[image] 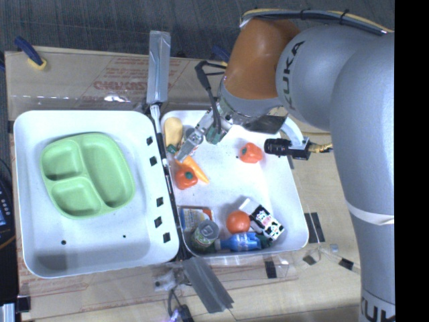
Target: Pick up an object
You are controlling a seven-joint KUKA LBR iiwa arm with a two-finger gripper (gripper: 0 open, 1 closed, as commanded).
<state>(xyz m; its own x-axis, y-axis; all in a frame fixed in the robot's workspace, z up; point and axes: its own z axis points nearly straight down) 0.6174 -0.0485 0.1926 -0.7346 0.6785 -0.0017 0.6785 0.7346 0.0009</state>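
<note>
camera view: gripper (190, 143) low in the right bin (295, 200), at its left wall, just above the carrot (195, 168) and beside the yellow squash (173, 131). best done by centring over the carrot's length, well off the wall and the red pepper (185, 177), then dropping straight before closing. cannot tell the finger gap; nothing visibly gripped.

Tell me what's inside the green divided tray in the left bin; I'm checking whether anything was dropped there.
The green tray shows three bare compartments, nothing lying in them. It sits in the left bin; the bin floor beneath the tray is covered.
</note>
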